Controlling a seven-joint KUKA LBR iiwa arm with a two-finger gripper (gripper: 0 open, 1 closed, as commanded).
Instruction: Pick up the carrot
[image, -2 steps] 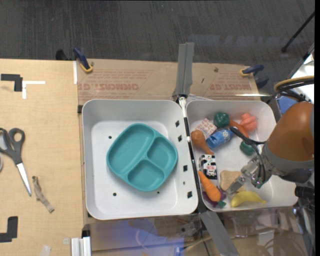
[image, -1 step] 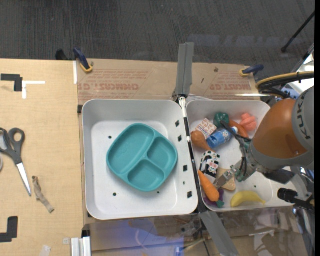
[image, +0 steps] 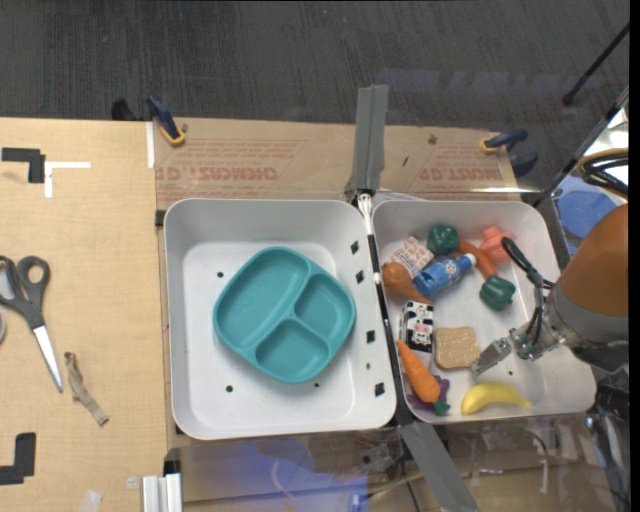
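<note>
The orange carrot (image: 416, 370) lies in the right bin (image: 560, 385) by its left wall, its tip pointing up the image and its green top beside a purple item (image: 440, 405). My gripper (image: 494, 356) hangs low over the same bin to the carrot's right, between a bread slice (image: 456, 346) and a yellow banana (image: 497, 398). It stands apart from the carrot, and nothing shows held in it.
The right bin also holds a cow-patterned carton (image: 418, 325), a blue bottle (image: 445, 272), two green peppers (image: 497, 291) and other toy food. A teal divided plate (image: 285, 315) lies in the left bin (image: 190, 300). Scissors (image: 35, 310) rest on the cardboard at left.
</note>
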